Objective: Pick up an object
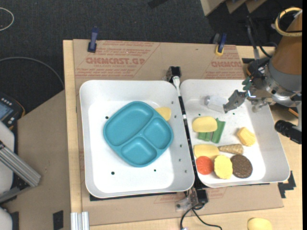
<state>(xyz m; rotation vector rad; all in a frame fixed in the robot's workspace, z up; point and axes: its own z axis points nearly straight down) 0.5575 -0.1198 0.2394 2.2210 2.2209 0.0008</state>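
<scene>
Claw (238,98) above right bin's (276,143) back.

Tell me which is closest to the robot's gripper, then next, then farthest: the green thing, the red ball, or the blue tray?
From the gripper:
1. Green thing, just below-left, right bin.
2. Red ball, right bin's near edge.
3. Blue tray, over in the left bin.

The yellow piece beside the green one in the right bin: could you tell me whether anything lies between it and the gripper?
Nothing visible does. The gripper hovers up and right of the yellow piece, with bare right bin floor between.
</scene>
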